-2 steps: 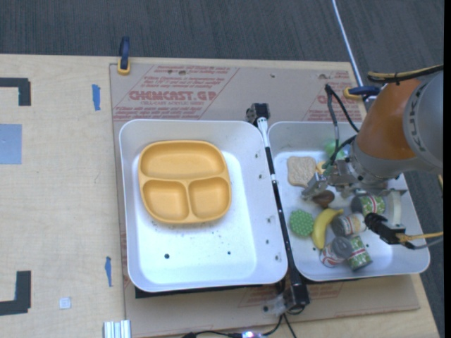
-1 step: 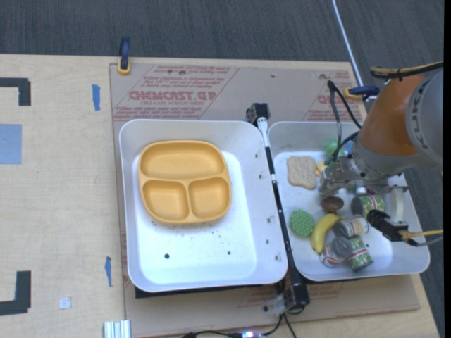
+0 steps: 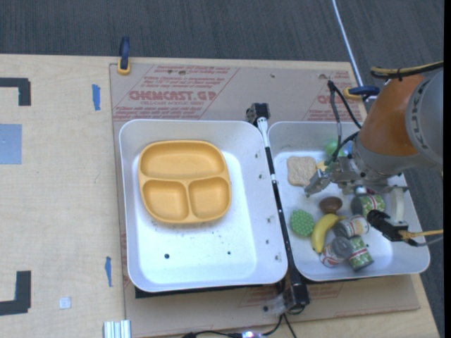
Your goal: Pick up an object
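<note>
My gripper (image 3: 337, 178) hangs low over the right bin (image 3: 412, 259), near its middle, with the orange-banded arm (image 3: 394, 122) coming in from the upper right. Just left of it lies a slice of toast (image 3: 301, 169). A brown rounded object (image 3: 330, 204) sits directly below the gripper. Further down are a green dotted disc (image 3: 302, 222), a yellow banana (image 3: 323, 230) and a green can (image 3: 358, 254). Another can (image 3: 371, 204) lies under the arm. A small green thing (image 3: 331, 147) peeks out beside the wrist.
The left bin (image 3: 141, 259) holds a yellow divided plate (image 3: 184, 180). A black divider clip (image 3: 258, 111) sits at the top between the bins. Cables (image 3: 409, 236) trail off the arm over the right bin's edge.
</note>
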`<state>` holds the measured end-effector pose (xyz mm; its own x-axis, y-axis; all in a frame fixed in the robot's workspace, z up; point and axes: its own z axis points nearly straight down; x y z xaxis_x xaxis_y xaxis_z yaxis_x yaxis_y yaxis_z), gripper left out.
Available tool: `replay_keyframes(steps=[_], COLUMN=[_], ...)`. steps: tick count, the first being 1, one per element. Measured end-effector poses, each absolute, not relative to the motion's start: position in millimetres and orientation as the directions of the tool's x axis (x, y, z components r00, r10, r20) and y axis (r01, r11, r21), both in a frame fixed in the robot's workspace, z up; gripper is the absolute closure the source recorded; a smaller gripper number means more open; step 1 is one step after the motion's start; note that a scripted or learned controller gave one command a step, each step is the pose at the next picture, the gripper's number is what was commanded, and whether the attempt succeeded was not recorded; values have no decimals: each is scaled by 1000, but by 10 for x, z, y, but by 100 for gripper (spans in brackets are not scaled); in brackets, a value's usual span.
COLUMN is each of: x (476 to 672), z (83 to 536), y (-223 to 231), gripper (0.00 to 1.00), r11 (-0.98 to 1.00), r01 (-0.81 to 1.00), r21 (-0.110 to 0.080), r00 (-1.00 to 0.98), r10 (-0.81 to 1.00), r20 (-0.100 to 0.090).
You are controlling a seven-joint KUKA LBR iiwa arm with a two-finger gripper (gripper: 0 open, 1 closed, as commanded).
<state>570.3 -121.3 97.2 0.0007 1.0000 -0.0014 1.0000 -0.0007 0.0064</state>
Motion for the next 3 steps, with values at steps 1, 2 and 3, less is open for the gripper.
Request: replay_keyframes(steps=[1, 2, 3], x=[5708, 5707, 5317], z=[1064, 1062, 876], y=[-1214, -1214, -938], gripper=[100, 0, 0], r11=[-1, -1, -2], r01=[1000, 1000, 1000], r21=[7, 6, 11], r00=[1, 1, 2], r10=[1000, 1000, 1000], r20=[-1, -1, -4])
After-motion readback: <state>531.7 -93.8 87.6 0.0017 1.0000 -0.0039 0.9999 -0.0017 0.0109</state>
